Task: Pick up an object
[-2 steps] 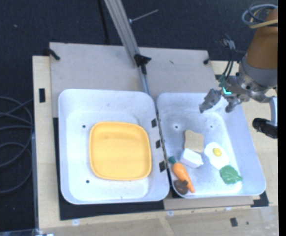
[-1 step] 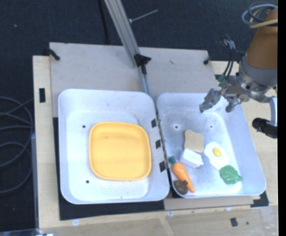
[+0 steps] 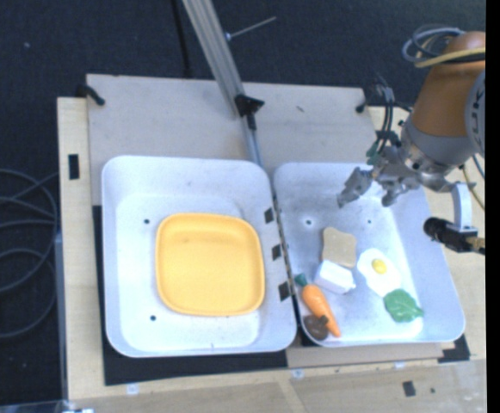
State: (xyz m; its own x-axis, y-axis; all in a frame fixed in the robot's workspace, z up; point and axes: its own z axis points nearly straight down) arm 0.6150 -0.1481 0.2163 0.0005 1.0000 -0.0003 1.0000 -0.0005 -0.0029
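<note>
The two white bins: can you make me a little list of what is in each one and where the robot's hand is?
left bin: a yellow plate
right bin: a tan bread slice, a white block, a fried egg, a green leafy piece, a carrot
toy spot: all bunched in the near part of the right bin
gripper: above the far part of the right bin, fingers spread, holding nothing
touching: bread slice and white block sit against each other
</note>
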